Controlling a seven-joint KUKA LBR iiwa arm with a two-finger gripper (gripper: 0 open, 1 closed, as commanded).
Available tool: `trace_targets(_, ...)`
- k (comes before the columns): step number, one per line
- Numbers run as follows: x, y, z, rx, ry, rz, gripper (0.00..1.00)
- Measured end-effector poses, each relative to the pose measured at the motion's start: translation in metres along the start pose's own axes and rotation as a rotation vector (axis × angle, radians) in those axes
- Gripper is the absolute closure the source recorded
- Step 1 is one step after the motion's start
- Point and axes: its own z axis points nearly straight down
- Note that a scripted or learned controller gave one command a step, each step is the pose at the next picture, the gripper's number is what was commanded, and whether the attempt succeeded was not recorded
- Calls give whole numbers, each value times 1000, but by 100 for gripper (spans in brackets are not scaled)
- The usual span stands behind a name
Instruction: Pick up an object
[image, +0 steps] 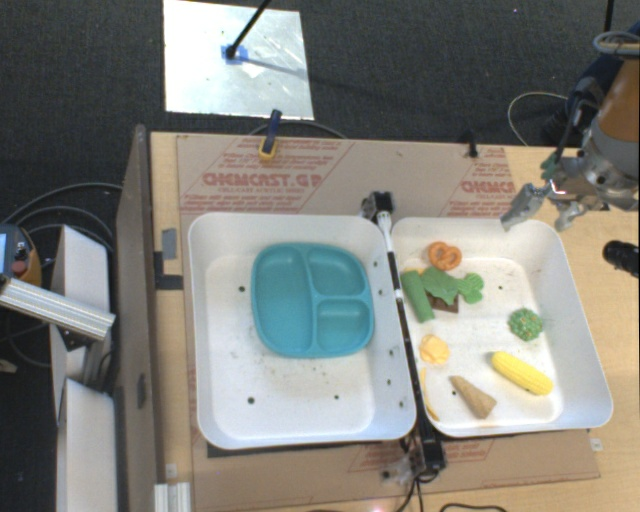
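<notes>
Bench (250, 170), open pincer (545, 205) above bin (585, 340)

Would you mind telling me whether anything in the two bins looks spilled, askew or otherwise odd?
Nothing looks spilled or damaged. The teal divided plate lies flat in the left bin. The toy foods lie loose in the right bin; only the green pieces are bunched together, partly covering a dark piece. The claw hangs over that bin's far right corner.

Divided plate (311, 300) in the left bin (225, 420), toy foods in the right bin (580, 330) beside it, end effector (545, 205) above that bin's far right corner
</notes>
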Motion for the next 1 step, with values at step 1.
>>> trace_targets(1,91,-58,161,16,7,-7,0)
